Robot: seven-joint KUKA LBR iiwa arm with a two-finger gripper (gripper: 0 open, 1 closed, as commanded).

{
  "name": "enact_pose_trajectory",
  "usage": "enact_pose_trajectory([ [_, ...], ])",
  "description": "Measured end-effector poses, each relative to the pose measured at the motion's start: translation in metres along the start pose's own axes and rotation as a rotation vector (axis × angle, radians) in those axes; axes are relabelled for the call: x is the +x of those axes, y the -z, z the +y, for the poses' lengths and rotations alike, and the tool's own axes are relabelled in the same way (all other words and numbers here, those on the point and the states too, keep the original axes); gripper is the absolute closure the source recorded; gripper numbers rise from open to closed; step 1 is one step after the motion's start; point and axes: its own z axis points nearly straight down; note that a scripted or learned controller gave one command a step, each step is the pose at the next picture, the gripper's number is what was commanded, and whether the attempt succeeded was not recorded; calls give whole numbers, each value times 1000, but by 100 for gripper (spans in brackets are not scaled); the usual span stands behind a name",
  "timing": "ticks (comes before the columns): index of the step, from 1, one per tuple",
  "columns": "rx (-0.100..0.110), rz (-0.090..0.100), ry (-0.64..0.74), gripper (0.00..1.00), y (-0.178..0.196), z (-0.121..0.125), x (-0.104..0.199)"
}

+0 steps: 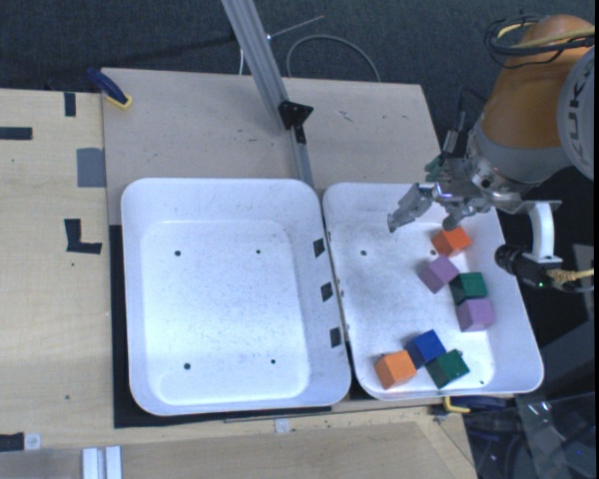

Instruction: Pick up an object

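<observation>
The right white bin (371, 297) holds several small blocks. An orange block (451, 239) lies near its upper right, with a purple block (439, 272), a green block (468, 286) and another purple block (475, 313) below it. Along the front edge sit a blue block (426, 346), an orange block (395, 368) and a green block (446, 367). My gripper (425, 217) hangs over the bin's upper part, just up and left of the upper orange block. It is open, with nothing between its fingers.
The left white bin (130, 208) stands beside the right one. A slanted metal pole (252, 43) with a black clamp (296, 115) rises behind the bins. A thin cable loop (329, 53) lies on the bench behind. A blue-and-yellow tool (110, 87) rests at the far left.
</observation>
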Motion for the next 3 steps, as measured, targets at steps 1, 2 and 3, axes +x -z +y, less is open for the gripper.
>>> enact_pose_trajectory([
  [1,9,3,3,0,-41,-73,61],
  [2,-9,-4,-4,0,81,-76,-16],
  [3,-11,-3,2,0,168,-42,-10],
])
